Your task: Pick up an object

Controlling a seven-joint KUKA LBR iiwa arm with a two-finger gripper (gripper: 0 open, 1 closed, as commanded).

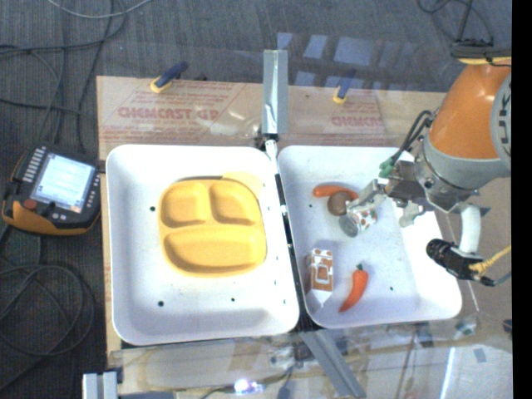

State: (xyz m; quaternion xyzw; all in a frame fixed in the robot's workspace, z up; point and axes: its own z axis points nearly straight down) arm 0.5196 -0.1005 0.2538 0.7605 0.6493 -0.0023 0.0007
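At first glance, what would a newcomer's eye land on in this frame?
Probably the yellow divided tray, which lies alone in the left bin. Next, the arm's orange band at the right, with the claw low over the right bin, close to a small can and a brown piece. A red chili pepper lies near that bin's front edge.

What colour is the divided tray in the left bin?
Yellow, a plain yellow-orange all over. The tray shows best in the camera view, lying in the left bin.
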